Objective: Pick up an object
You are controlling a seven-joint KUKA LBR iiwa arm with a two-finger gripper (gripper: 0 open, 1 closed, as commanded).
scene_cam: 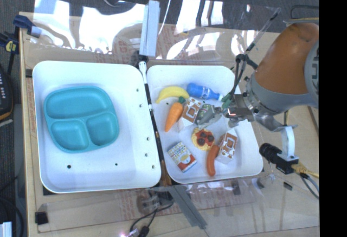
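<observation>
The arm's jaws (209, 115) hover low over the right bin (238, 162), their state impossible to tell, beside a carrot (173, 115), banana (172, 93) and blue bottle (203, 91).

Table (81, 206): brownish top, glare along the far edge. Two white bins sit on it side by side, their inner rims touching near the middle. Left bin (38, 149) is the larger. Right bin (162, 76) lies close under the arm. Black cables (143, 219) trail along the near edge. Blue-handled tool (24, 24) at the far left corner.
</observation>
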